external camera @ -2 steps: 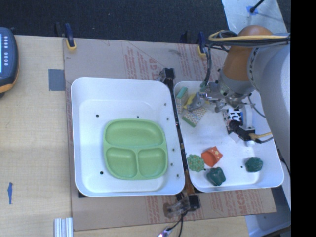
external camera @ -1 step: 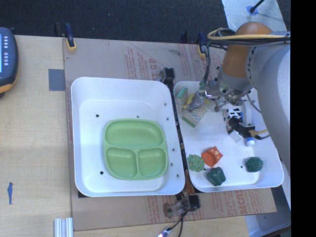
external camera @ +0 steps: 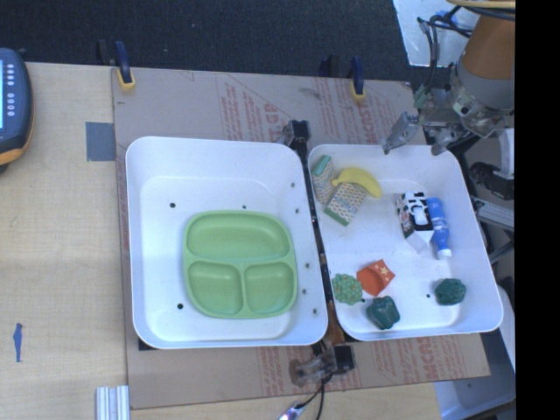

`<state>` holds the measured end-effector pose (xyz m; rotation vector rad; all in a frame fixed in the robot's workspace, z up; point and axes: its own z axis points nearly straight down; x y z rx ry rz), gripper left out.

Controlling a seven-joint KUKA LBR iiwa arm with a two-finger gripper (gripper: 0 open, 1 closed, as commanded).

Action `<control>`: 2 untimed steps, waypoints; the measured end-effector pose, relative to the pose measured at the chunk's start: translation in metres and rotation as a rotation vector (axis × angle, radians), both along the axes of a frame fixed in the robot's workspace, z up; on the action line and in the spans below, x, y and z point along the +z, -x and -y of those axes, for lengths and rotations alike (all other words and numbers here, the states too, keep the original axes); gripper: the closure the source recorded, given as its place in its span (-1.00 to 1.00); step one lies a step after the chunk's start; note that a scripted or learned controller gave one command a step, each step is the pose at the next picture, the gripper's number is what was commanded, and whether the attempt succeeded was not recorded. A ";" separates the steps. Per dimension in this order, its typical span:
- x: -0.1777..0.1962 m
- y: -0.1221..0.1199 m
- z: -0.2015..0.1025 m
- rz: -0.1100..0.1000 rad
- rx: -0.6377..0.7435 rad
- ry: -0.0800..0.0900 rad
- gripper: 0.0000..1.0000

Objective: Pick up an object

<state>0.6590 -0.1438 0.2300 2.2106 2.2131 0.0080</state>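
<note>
Approach step: the grey two-finger gripper (external camera: 413,136), fingers apart and empty, hovers at upper right above the right white bin (external camera: 477,234). The yellow plastic banana (external camera: 360,180) lies nearest; the next move calls for descent.

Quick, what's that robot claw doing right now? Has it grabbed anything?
Gripper: open, holding nothing, poised above the far edge of the right bin.

red print on cardboard (external camera: 262,103), unreadable
</note>
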 end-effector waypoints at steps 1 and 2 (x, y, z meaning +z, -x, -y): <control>-0.145 0.007 0.069 -0.027 0.000 -0.011 -1.00; -0.127 0.003 0.069 -0.018 0.007 -0.004 1.00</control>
